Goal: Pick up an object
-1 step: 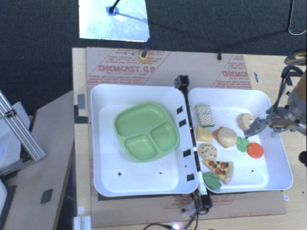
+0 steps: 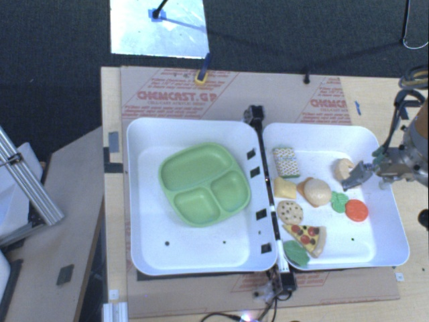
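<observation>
White bins sit side by side on the bench. Left bin point(image 2: 144, 247) holds a green divided plate point(image 2: 204, 184), three compartments, lying flat near the middle. Right bin point(image 2: 385, 247) holds the toy food. Top left of it: a green-and-white patterned block point(image 2: 286, 162). Just below that, a yellow cheese wedge point(image 2: 285, 189), touching or nearly touching a round tan bun point(image 2: 317, 192) on its right. Under the cheese, a speckled cookie point(image 2: 290, 212). Then a pizza slice point(image 2: 309, 237) w/ red dots, and a green leaf point(image 2: 295, 253) at the bin's bottom left corner, just beside the pizza. Toward the right side: an orange-red disc point(image 2: 356, 210), w/ a small green piece point(image 2: 339, 200) touching its left edge. Above those, a pale beige lump point(image 2: 344, 168).

Arm's in from the right, over the right bin. Gripper point(image 2: 353, 176) is tilted toward the left, tip right by the beige lump, just above the green piece. Fingers: can't tell if open or closed, too dark and blurred at the tip. Nothing visibly between them.
</observation>
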Action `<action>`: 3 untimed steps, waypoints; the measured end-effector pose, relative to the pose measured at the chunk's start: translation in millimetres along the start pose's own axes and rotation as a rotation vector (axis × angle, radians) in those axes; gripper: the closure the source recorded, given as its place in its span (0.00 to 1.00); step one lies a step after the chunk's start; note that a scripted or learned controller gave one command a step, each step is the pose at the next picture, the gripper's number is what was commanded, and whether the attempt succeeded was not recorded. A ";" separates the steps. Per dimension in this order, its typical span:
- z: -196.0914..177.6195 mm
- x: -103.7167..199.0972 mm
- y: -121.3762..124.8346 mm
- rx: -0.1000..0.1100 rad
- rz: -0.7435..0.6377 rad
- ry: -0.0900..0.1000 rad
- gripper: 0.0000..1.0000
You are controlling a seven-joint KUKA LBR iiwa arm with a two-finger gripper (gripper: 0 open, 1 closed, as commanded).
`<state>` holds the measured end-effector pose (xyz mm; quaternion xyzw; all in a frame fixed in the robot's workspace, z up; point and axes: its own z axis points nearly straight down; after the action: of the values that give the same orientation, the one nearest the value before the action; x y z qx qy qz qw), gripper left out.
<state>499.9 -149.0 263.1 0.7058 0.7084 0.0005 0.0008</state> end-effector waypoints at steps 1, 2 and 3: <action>51.0 11.0 -0.5 0.005 0.001 0.002 0.00; 99.1 20.8 1.4 0.005 0.003 0.002 0.00; 162.1 22.2 -2.0 0.006 0.003 0.002 0.00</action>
<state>498.2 -126.9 101.1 0.7068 0.7074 -0.0011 -0.0021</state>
